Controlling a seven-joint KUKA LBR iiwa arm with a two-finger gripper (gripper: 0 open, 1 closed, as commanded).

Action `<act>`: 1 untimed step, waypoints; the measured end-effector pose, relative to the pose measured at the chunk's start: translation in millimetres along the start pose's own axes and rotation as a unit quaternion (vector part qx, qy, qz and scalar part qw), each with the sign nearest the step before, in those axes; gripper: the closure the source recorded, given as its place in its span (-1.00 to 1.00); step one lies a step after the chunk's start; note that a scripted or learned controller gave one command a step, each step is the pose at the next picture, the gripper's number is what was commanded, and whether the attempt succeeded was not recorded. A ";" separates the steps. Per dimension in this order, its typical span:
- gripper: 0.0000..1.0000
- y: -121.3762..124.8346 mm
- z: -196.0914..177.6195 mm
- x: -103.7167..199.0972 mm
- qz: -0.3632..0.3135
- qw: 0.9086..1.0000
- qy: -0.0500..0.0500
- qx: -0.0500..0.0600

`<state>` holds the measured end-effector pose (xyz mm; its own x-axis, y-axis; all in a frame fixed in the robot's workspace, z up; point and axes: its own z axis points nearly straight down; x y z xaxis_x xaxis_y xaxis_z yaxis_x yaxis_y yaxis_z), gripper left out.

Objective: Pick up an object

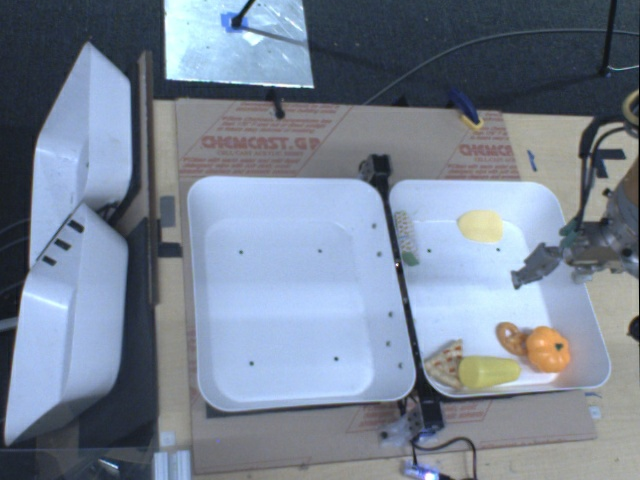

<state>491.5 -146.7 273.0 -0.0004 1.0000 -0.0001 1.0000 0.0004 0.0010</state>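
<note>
Right bin [575, 268]: pale yellow flat oval piece [481, 226] near far wall; orange pumpkin toy [547, 348], pretzel [511, 338], yellow-green pepper [489, 371] and pizza slice [445, 361] clustered at near wall. Gripper [526, 269] above bin's right half, holding nothing; opening impossible to judge.

Bright, even overhead light; white bins [300, 298] near blown out, soft shadows. Glare on metal plate [238, 26]. Slightly soft focus, low resolution.

Gripper [524, 275] low, arm from right
</note>
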 end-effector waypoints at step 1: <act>-1.00 57.1 36.1 4.5 -0.001 1.000 0.000 0.002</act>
<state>548.6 -142.1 237.0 -0.0016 1.0000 0.0006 1.0000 0.0016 -0.0024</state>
